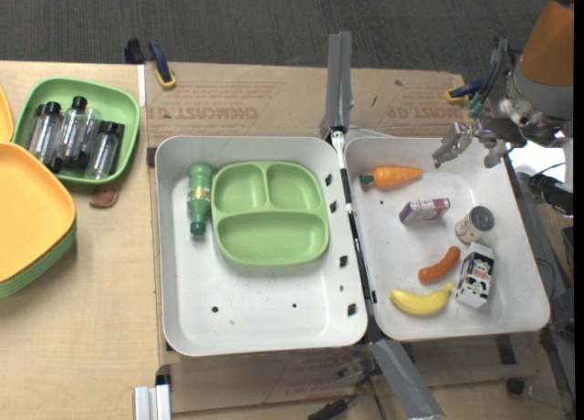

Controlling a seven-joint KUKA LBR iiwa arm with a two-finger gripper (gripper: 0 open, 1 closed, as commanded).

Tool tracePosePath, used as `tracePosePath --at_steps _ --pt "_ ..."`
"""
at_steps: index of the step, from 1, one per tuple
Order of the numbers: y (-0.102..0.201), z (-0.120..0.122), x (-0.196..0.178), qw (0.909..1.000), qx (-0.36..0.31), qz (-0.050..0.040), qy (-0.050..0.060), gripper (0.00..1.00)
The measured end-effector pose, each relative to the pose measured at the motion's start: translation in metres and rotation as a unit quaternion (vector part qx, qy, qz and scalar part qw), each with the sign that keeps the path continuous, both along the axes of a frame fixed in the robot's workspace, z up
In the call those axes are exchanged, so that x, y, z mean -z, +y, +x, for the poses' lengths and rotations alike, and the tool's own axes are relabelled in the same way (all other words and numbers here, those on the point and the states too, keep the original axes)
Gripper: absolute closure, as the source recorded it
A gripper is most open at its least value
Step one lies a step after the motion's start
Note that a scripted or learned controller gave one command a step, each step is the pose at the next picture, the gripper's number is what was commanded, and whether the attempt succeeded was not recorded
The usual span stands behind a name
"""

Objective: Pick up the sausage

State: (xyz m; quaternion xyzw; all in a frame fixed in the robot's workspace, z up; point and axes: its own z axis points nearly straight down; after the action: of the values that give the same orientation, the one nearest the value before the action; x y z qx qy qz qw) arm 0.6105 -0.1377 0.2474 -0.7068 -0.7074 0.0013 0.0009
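Note:
The sausage [440,264], orange-red and slightly curved, lies in the right bin [529,313] toward its front, between a banana [422,300] and a small milk carton [475,278]. My gripper [473,148] hangs over the back right corner of that bin, well behind the sausage and apart from it. It is open, its fingers spread with nothing between them.
The right bin also holds a carrot [392,175], a small purple box [425,211] and a can [476,224]. In the left bin [182,318] sit a green divided plate [270,212] and a green bottle [198,197]. On the bench at far left are a green tray of bottles [78,131] and stacked orange plates [27,217].

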Motion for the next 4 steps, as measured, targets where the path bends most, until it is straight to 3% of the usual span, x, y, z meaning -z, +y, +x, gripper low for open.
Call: tracePosePath --at_steps 1,2,3,4 --pt "-0.041 -0.068 0.075 1.0 -0.002 0.0003 0.0 0.0" --pt "-0.044 -0.086 0.136 1.0 -0.007 0.0002 -0.001 0.0" --pt "-0.011 -0.113 0.157 1.0 0.005 0.0007 0.0 0.0" --pt "-0.013 -0.113 0.149 1.0 0.008 0.0002 0.0 1.0"
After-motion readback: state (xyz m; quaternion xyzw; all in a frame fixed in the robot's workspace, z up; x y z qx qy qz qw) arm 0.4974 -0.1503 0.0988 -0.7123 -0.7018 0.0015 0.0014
